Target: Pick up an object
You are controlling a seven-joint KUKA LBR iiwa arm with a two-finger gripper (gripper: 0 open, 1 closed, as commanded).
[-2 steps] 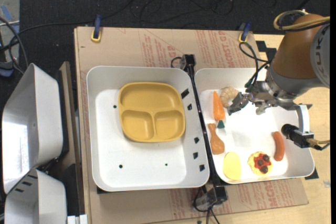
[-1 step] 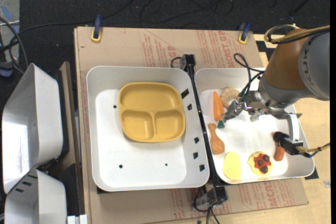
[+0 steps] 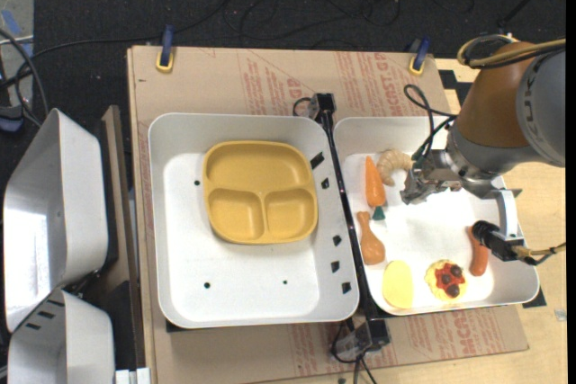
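In the right bin [image 3: 517,283], my gripper [image 3: 416,190] hangs low over the upper middle of the floor. Just to its left are a beige lumpy toy food [image 3: 392,161] and an upright orange carrot [image 3: 373,182]. Below the carrot lies a tan drumstick [image 3: 369,238], with a pale yellow oval piece [image 3: 398,283] near the front wall. A small round pizza-like piece with red and dark toppings [image 3: 447,279] and a reddish sausage [image 3: 480,261] lie at the front right. Nothing shows between the gripper and the bin floor.
The left bin [image 3: 171,220] holds a yellow divided plate [image 3: 261,192]. A black divider with clips [image 3: 335,193] runs between the two bins. My arm's orange band [image 3: 499,108] reaches in over the right bin's back right corner.
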